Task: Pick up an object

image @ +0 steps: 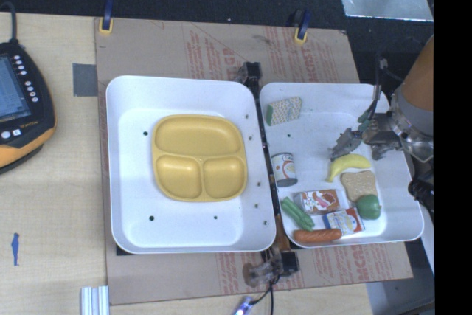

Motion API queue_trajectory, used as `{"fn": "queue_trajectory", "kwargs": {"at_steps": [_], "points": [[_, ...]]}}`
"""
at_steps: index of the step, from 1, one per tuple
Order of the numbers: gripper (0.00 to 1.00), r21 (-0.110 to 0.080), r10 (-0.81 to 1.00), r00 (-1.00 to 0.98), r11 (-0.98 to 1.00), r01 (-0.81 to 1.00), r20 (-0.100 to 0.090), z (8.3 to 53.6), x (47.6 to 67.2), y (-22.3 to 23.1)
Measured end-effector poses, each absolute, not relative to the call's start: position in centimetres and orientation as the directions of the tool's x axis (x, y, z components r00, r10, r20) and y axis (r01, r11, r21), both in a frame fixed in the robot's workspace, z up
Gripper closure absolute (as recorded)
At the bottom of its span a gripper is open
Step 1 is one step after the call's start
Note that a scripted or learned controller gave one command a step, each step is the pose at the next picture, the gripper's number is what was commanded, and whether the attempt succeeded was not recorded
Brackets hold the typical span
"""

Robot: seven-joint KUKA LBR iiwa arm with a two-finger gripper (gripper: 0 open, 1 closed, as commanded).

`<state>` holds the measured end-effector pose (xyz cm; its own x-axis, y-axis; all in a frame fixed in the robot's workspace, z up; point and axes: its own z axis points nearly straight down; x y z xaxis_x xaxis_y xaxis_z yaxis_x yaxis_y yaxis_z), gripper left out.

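My gripper [341, 145] hangs low over the middle of the right bin [324, 103], reaching in from the arm [413, 111] on the right. It sits just above and to the left of a yellow banana [348, 164], very close to it. Nothing shows held in it. Below the banana lie a slice of bread [359, 184] and a green round fruit [369, 207]. A small can [283, 168] stands by the bin's left wall. A green-and-white pouch [284, 110] lies at the bin's back left.
The front of the right bin holds a red-and-white packet [319, 201], a small carton [344, 220], a green vegetable [297, 214] and an orange sausage [317, 236]. The left bin [129, 158] holds a yellow divided plate [199, 157]. A teach pendant [18, 111] lies far left.
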<state>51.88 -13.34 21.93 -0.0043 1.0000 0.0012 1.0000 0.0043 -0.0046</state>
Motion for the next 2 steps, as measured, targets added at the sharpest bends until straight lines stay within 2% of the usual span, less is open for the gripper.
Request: {"fn": "queue_trajectory", "kwargs": {"at_steps": [1, 2], "points": [[0.0, -0.003, 1.0, -0.005, 0.005, 1.0, 0.0, 9.2, 50.7, -15.9], [1.0, -0.002, 1.0, -0.008, 0.008, 1.0, -0.004, 10.3, 50.7, -16.1]]}}
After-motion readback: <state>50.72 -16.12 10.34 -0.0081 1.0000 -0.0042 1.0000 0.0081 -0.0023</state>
